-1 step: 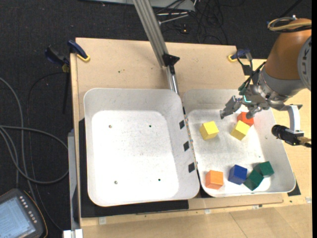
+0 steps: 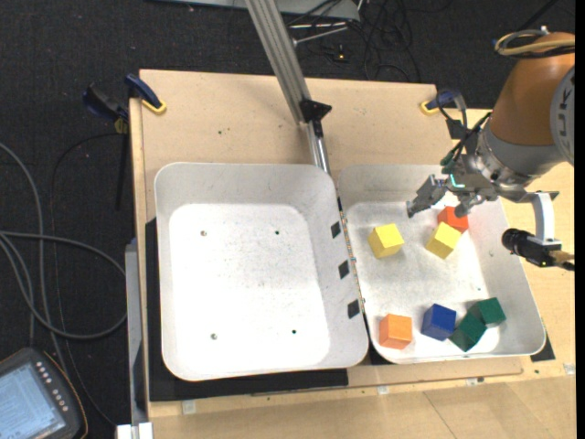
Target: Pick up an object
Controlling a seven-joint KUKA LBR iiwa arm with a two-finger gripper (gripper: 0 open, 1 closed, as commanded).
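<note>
Over the far part of the right bin (image 2: 512, 273), the claw (image 2: 437, 193) hangs at the end of the grey arm (image 2: 535, 108) with its orange band, reaching in from the right. Its two dark fingers (image 2: 422, 199) look splayed apart and released, with nothing between them (the view is small, but no block sits in the gap). Just beside the claw, toward the near side, a red block (image 2: 453, 218) lies on the bin floor, partly covered by the wrist parts above it. Touching or almost touching it is a yellow block (image 2: 444, 240), tilted at an angle to the bin walls. A second yellow block (image 2: 387, 240) lies to the left of that one, apart from it and near the bin's left wall. Along the near edge of the same bin sit four more: an orange block (image 2: 396, 330) at the left, a blue block (image 2: 439, 321) beside it, and two dark green blocks (image 2: 480, 321) pressed close together at the right. The left bin (image 2: 174, 245) stands side by side with the right one, their rims meeting in the middle. Both rest on the light wooden table (image 2: 228, 117), which has blue and yellow clamps (image 2: 137, 94) at its far corners. A slanted metal rail (image 2: 279, 48) crosses the far side above the table.
</note>
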